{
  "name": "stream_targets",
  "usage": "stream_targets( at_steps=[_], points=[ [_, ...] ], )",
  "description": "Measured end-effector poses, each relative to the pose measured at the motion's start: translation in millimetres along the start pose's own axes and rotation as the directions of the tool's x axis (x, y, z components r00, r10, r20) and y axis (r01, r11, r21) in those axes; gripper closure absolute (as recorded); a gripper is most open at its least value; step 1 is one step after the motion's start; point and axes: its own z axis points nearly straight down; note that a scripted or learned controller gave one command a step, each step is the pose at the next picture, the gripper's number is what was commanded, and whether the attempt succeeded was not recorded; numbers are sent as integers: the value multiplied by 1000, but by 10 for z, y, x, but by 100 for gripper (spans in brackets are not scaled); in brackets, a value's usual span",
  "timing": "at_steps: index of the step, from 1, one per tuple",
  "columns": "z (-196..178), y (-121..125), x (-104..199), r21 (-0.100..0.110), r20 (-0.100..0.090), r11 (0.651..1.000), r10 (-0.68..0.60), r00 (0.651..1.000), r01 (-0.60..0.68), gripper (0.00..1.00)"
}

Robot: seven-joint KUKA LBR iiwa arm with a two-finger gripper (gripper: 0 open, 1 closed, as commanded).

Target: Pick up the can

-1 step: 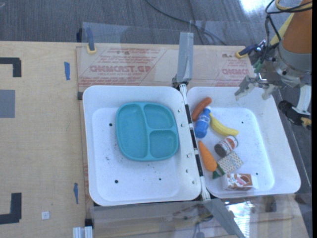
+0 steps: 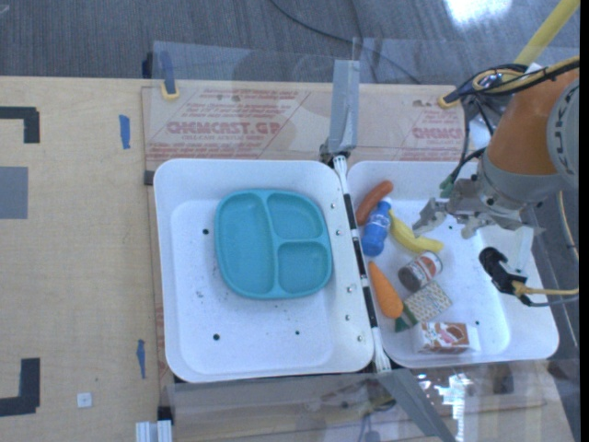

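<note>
The can (image 2: 421,271) lies on its side in the right bin (image 2: 529,339), a small tin with a red and white label and a silvery end. My gripper (image 2: 450,221) hangs above the upper middle of that bin, up and to the right of the can and apart from it. Its two fingers (image 2: 430,215) are spread open with nothing between them. A yellow banana (image 2: 412,238) lies between the gripper and the can.
Also in the right bin are a blue bottle (image 2: 375,231), two orange carrots (image 2: 372,200) (image 2: 386,290), a checkered block (image 2: 429,302) touching the can's lower side, and a small carton (image 2: 444,336). The left bin (image 2: 184,274) holds a teal divided plate (image 2: 273,243).
</note>
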Motion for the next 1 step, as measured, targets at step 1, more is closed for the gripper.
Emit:
stream_targets(
  at_steps=[1],
  points=[
    [419,114,368,-7,3,998,-68,998,68,0]
  ],
)
